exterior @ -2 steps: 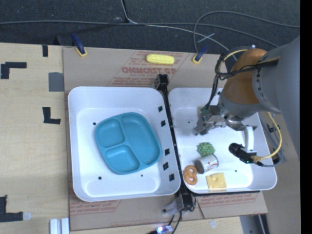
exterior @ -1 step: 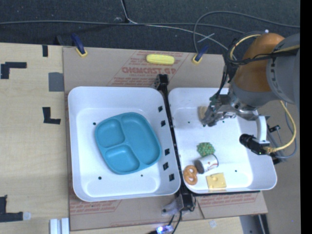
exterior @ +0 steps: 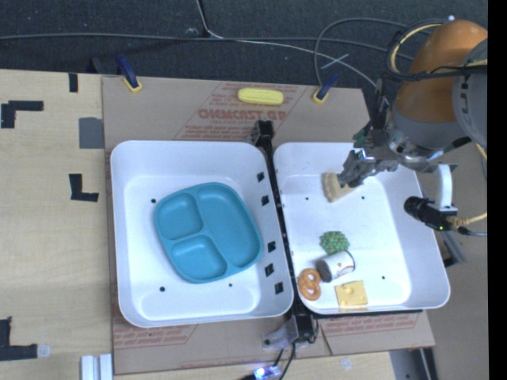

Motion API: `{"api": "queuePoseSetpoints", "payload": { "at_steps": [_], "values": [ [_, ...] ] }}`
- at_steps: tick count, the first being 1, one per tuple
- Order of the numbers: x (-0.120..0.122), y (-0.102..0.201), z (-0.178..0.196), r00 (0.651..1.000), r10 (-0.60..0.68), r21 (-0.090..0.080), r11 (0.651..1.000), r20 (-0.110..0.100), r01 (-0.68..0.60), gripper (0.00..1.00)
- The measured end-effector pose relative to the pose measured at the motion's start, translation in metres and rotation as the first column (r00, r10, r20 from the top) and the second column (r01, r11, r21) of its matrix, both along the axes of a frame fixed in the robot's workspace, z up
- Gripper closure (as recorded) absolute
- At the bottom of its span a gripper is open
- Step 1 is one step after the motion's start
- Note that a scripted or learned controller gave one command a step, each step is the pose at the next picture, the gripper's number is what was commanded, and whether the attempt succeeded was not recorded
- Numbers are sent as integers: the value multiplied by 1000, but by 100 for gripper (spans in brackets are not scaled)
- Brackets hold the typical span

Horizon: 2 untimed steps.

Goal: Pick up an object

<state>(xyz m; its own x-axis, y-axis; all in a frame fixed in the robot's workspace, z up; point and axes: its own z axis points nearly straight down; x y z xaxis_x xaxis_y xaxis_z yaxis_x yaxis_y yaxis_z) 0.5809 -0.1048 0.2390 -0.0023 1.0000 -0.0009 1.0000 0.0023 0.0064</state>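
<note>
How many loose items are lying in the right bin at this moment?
5: a tan piece under the gripper, a green item mid-bin, then a white can, pretzel and yellow block near the front. The arm may hide more.

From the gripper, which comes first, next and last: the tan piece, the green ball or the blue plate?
Measured from the gripper:
1. Tan piece, right beside it, in the right bin.
2. Green ball, lower in the same bin.
3. Blue plate, across in the left bin.
</note>
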Motion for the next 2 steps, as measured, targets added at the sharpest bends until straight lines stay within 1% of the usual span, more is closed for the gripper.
{"api": "queuePoseSetpoints", "payload": {
  "at_steps": [1,2],
  "values": [
    [0,0,7,1000,-1,1,1000,-7,1,100],
    [-12,52,13,1000,4,3,1000,-8,-4,100]
  ]
}}
